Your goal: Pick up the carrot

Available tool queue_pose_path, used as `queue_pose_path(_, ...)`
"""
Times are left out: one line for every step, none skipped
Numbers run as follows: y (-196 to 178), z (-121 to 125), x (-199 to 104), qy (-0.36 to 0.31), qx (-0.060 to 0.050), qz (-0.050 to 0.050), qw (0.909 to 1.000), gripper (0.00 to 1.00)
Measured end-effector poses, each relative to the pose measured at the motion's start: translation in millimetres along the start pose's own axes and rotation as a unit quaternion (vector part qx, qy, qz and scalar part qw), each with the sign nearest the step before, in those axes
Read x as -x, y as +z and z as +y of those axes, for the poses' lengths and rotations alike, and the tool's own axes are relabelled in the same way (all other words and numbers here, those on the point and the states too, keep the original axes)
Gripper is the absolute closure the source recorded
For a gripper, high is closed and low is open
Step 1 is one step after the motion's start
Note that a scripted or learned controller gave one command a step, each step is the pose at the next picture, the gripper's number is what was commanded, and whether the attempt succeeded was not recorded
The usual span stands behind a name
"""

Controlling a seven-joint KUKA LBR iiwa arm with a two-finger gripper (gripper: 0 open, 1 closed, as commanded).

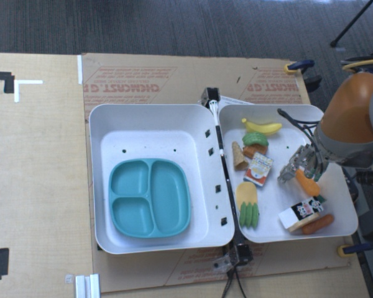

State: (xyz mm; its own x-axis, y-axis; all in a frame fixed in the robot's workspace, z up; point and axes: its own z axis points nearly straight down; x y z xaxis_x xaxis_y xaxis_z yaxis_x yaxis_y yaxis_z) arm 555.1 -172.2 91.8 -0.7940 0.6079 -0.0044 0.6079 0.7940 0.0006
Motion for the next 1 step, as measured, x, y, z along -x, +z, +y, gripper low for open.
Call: queue_pose_path(-52.2,-6.4,-70.3,0.008,0.0,0.001,1.0,1.0)
